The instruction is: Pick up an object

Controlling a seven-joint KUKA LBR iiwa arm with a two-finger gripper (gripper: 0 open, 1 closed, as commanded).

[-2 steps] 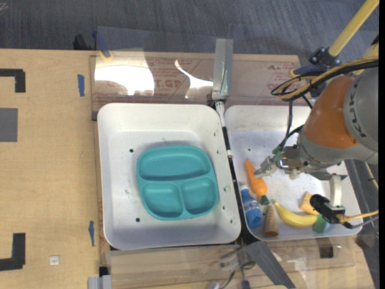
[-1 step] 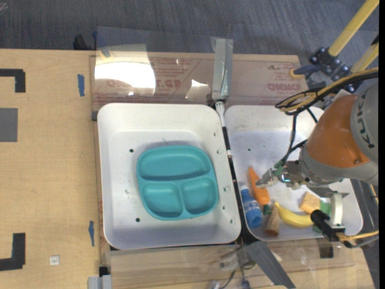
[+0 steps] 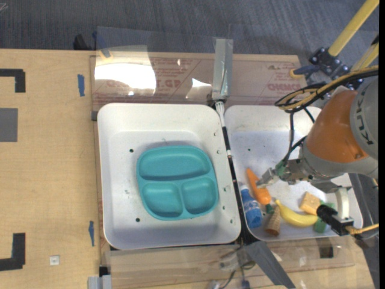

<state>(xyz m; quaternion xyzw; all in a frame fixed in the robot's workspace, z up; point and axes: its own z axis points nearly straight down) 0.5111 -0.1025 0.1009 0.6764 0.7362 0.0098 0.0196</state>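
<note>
In the left bin [image 3: 114, 125] a teal divided plate [image 3: 177, 181] lies with its long compartment toward the top of the frame. At lower right, the right bin [image 3: 252, 125] holds a blue bottle [image 3: 251, 206], an orange carrot [image 3: 258, 188] running upper left to lower right, and a banana [image 3: 295, 216] lying crosswise. The end effector [image 3: 274, 174] hovers just above the carrot's upper end, whether clenched I cannot tell; "KU" shows on the arm [image 3: 340, 131].

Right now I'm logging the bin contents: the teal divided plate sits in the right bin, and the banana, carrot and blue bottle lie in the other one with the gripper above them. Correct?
Not quite. The camera view shows the teal divided plate in the left bin, not the right. The banana, carrot and blue bottle lie in the right bin, with the gripper above them.
</note>
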